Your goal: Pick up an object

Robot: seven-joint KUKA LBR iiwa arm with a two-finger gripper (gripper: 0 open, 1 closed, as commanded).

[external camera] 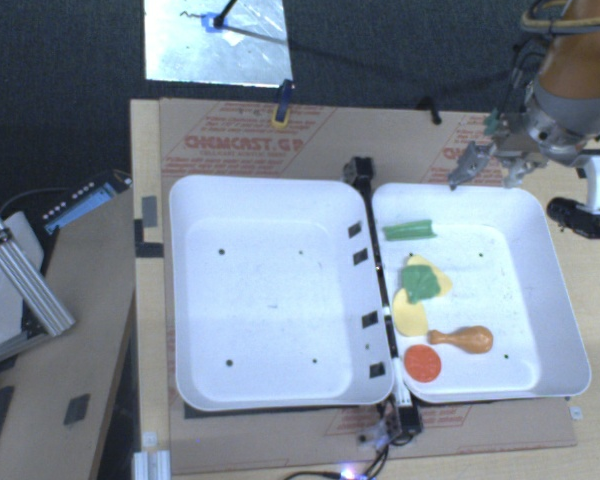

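Observation:
Several small toy foods lie in the right bin (540, 268): a green pod (408, 230), a green leafy piece (423, 282) lying on a pale yellow piece (410, 315), a brown drumstick (465, 339) and a red round piece (423, 363). My gripper (492, 166) hangs over the bin's far rim, up and to the right of the green pod. Its two fingers stand open with nothing between them.
The left bin (270, 288) sits beside the right one, with black clips along the shared divider (378, 268). A shiny metal sheet (217, 26) lies at the back, a yellow clamp (281, 110) below it. An aluminium rail (20, 268) stands at the left.

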